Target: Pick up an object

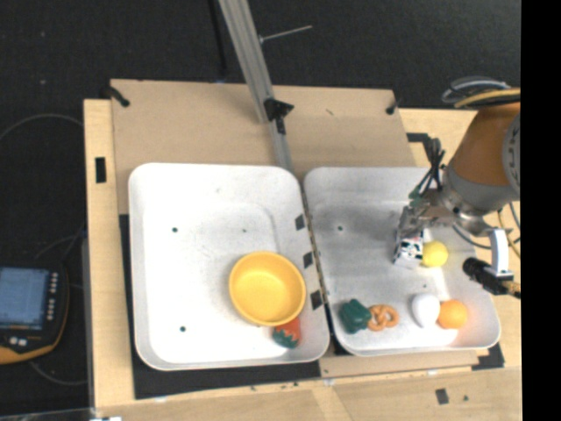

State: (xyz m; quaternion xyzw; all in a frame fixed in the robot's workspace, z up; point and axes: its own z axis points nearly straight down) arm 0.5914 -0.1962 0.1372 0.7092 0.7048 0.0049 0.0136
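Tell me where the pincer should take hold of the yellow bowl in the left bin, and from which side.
Grip the yellow bowl by its rim, coming straight down with one finger inside and one outside. It sits upright and open, too wide to span. The far-left rim looks best, because a small red and green object crowds its near-right edge.

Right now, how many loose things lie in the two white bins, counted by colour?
Yellow: 2, the round yellow plastic bowl and the small yellow ball
Green: 1, the dark green lump
Orange: 2, the orange pretzel-shaped piece and the orange ball
White: 1, the white egg-shaped thing
Red and green: 1, the small red and green piece
Total: 7
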